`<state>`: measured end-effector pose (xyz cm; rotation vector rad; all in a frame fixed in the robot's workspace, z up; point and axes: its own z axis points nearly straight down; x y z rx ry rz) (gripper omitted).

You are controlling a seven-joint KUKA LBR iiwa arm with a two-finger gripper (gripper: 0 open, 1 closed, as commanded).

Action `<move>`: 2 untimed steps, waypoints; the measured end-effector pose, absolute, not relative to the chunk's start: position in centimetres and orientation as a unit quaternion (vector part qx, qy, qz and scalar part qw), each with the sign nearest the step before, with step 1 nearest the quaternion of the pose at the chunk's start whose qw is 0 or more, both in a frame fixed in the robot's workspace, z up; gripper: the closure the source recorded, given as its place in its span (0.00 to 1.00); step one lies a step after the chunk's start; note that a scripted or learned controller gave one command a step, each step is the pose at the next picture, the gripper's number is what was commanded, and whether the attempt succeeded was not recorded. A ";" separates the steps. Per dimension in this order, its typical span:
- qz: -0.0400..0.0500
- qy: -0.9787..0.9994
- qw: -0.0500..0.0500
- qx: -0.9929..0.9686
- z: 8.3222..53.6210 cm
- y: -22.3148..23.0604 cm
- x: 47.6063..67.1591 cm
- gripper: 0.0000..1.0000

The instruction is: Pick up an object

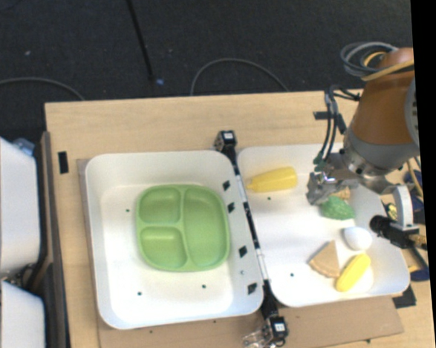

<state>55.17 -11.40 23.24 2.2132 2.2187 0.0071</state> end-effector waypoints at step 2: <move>0.001 0.709 0.001 0.705 27.7 -7.6 58.3 1.00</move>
